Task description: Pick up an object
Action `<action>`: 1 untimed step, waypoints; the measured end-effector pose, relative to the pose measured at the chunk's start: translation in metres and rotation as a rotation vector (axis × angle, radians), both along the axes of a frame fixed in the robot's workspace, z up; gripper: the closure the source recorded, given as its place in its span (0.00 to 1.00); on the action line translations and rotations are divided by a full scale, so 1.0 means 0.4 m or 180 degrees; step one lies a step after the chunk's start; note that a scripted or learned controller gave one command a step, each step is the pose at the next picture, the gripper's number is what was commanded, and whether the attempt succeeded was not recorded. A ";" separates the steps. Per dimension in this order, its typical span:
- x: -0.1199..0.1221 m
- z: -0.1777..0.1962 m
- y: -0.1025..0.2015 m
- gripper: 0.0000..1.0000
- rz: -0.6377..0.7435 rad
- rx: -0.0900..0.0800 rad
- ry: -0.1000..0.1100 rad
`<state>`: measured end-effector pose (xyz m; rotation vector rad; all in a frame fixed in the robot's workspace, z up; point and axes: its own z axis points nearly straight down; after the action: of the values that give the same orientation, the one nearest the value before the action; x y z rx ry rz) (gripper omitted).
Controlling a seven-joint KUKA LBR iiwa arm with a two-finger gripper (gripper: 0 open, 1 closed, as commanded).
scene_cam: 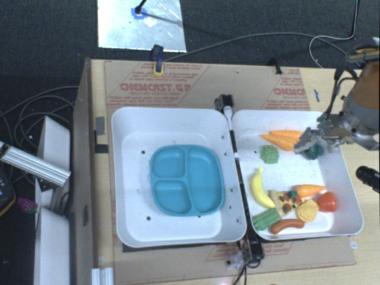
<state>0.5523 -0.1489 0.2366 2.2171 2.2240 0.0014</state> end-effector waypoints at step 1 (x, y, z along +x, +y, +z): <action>0.154 -0.223 0.141 0.00 0.0004 0.0005 0.0010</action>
<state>0.6138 -0.0927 0.1476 2.2181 2.2278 -0.0003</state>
